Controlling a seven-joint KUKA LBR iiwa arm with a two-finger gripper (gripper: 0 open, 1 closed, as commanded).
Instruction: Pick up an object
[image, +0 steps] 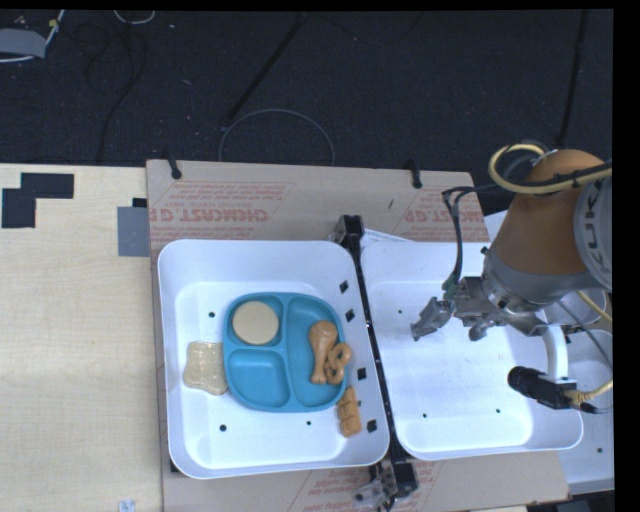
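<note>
From the fixed camera above the bench, the arm (545, 225) reaches in from the right over the right bin (440, 425), its orange band above the wrist. The gripper (432, 322) hangs over the upper middle of that bin, pointing left; its fingers are dark and small against the white floor, and whether they are spread or closed cannot be told. Nothing is seen between them, and they touch no object. The things to pick lie in the left bin (190, 290), well apart from the gripper. A blue divided plate (262, 382) sits in its middle, with a round tan disc (255, 322) in the upper left compartment and a brown pretzel-like piece (328, 352) in the right compartment. A pale yellowish piece (205, 367) touches the plate's left edge, and a small orange-brown piece (348, 412) lies just beside its lower right corner.
</note>
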